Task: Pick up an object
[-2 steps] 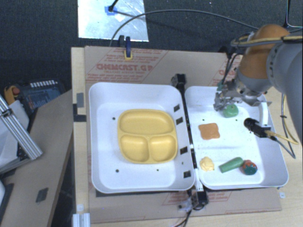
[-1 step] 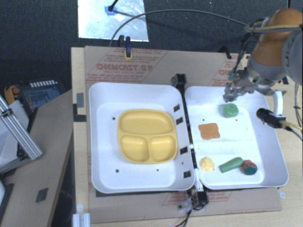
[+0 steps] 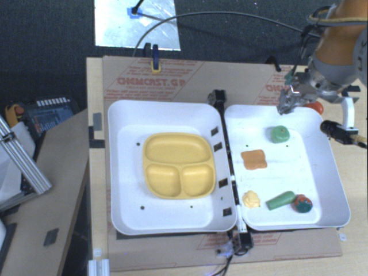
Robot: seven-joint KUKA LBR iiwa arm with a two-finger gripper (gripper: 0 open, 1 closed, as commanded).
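Sitting in the right bin (image 3: 330, 171), toward its far edge, is a round green object (image 3: 280, 134); an orange piece (image 3: 254, 159) lies mid-bin, with a pale yellow lump (image 3: 250, 199), a green cylinder (image 3: 280, 200) and a red-green ball (image 3: 303, 203) near the front edge; the cardboard (image 3: 184, 73) reads "CHEMCAST"; the hand (image 3: 286, 106) hovers over the far rim, its grip impossible to tell; bare floor surrounds each item.

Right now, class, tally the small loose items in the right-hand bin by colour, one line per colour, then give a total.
Green: 2, the round green piece and the long green piece
Orange: 1, the flat orange piece
Pale yellow: 1, the yellow lump
Red-and-green mixed: 1, the multicoloured ball
Total: 5
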